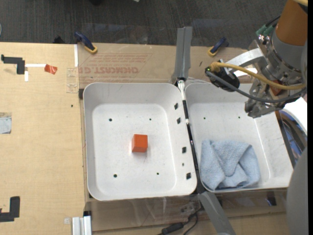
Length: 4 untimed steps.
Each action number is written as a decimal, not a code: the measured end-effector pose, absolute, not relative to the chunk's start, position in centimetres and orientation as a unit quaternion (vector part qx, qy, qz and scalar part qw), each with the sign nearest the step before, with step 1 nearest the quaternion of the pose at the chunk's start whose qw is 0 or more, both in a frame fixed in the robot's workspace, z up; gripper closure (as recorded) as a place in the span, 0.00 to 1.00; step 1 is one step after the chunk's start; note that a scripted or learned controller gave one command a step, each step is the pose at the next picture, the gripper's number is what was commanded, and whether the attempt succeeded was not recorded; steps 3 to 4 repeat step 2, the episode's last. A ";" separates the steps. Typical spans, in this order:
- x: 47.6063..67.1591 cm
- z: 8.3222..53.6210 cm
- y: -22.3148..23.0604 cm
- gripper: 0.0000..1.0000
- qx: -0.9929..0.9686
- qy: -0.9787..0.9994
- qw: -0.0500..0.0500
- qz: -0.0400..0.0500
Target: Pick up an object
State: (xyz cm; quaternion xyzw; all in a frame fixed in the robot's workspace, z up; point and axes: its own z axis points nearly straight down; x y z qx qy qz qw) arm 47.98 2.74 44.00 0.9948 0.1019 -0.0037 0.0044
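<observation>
end effector (257,112) above right bin (274,146), grip state unclear.
orange cube (140,143) in left bin (98,146); blue cloth (230,164) in right bin.

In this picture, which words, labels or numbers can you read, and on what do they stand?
"CHEMCAST GE...": red print on the cardboard sheet behind the left bin, seen upside down; its left end is cut off and unclear.
A smaller red line under it: too blurred to read.
Nothing readable elsewhere.

I see dark grey carpet (146,6) across the top of the frame, and a pale plywood benchtop (39,146) filling the left.
</observation>
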 end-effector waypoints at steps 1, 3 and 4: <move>48.0 44.0 2.8 0.00 0.995 0.102 0.004 -0.004; 48.0 44.0 6.1 0.00 0.995 0.101 0.005 -0.003; 48.0 44.0 6.1 0.00 0.995 0.101 0.005 -0.003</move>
